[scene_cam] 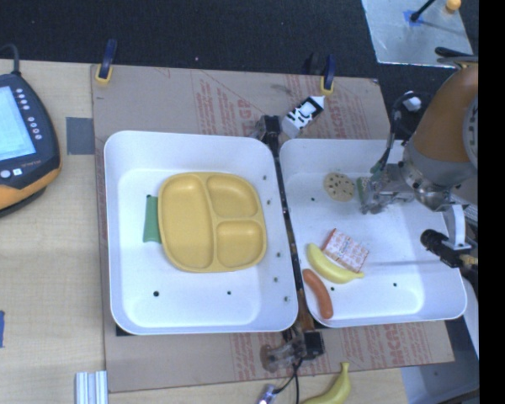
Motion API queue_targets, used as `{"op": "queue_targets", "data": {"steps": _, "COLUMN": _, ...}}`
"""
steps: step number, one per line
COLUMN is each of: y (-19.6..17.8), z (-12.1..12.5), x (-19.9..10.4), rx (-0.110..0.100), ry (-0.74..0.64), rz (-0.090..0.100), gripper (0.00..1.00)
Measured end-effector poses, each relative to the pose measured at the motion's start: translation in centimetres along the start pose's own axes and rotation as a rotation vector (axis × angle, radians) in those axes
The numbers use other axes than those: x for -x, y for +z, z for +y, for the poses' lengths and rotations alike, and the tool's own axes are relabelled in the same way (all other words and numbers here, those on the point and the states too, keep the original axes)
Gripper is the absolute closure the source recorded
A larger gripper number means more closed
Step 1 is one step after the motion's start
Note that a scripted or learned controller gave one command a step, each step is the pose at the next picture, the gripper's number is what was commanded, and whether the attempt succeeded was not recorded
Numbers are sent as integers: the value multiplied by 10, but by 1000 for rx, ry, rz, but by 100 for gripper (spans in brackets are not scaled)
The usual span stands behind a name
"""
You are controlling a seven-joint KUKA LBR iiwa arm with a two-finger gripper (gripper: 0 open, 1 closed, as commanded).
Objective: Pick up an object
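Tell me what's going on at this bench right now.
A robot arm reaches in from the right, its gripper low over the right bin, beside a round cookie. Nothing shows between its fingers. A small packet, banana and sausage lie nearer the front. The left bin holds a yellow divided plate.

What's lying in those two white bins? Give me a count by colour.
Yellow: 2, the divided plate in the left bin and the banana in the right bin
Green: 1, a flat piece partly under the plate
Tan: 1, the cookie
Red and white: 1, the small packet
Orange-red: 1, the sausage
Total: 6
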State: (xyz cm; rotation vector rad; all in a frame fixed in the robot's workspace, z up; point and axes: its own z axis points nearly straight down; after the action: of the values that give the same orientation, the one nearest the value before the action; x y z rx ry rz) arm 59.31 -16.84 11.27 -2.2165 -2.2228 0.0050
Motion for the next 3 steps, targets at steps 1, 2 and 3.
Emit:
{"op": "queue_targets", "data": {"steps": 1, "y": 0, "z": 0, "x": 0, "rx": 0, "ry": 0, "rz": 0, "gripper": 0}}
{"op": "queue_targets", "data": {"steps": 2, "y": 16, "z": 66, "x": 18, "rx": 8, "ry": -2, "rz": -1, "gripper": 0}}
{"op": "queue_targets", "data": {"steps": 3, "y": 17, "z": -50, "x": -51, "rx": 6, "ry": -2, "rz": -1, "gripper": 0}}
